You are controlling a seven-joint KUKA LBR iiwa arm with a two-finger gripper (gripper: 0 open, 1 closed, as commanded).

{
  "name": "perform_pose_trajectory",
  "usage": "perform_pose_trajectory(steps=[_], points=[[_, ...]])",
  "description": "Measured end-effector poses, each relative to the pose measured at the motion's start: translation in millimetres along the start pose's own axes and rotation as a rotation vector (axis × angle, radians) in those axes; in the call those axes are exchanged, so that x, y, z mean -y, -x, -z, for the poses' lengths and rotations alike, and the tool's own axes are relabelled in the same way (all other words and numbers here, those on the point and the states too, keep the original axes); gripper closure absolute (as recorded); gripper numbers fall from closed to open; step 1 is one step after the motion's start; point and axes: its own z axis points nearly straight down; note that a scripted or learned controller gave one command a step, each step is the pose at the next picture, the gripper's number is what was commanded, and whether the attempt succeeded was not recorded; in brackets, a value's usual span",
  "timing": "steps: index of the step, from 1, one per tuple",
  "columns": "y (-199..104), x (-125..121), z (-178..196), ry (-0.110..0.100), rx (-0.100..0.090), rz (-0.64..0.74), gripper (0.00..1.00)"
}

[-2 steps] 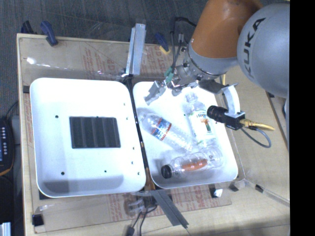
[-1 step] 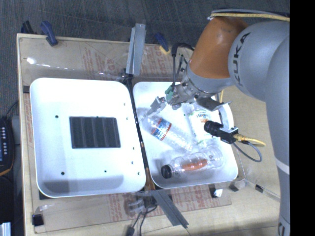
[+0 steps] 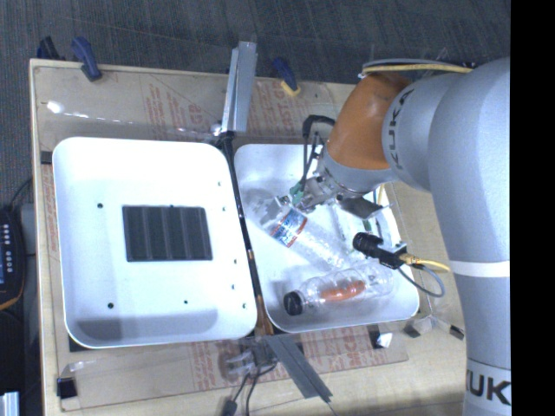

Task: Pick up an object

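Note:
In the right bin [image 3: 260, 163] lie two clear plastic bottles. One, with a blue and red label [image 3: 290, 226], lies slanted across the bin's middle. The other [image 3: 334, 291] has a black cap and orange contents and rests along the front wall. My gripper [image 3: 302, 195] reaches down into this bin from the right, under the orange wrist band. Its tip is at the upper end of the labelled bottle, touching it or just above it. The wrist body hides the bin's back right corner.
The left bin [image 3: 78, 172] holds a dark ribbed rectangle [image 3: 166, 232] in its middle. A metal bar [image 3: 238, 85] stands up between the bins at the back. A black cable plug [image 3: 371, 245] and a yellow wire hang off the wrist over the right bin.

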Motion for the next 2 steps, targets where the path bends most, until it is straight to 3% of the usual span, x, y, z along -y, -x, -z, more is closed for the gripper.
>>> perform_pose_trajectory(steps=[1,2], points=[[0.9,-2.2,-28.0,0.003,0.001,0.022,0.00],[-24.4,21.0,-14.1,0.005,0.004,0.077,0.00]])
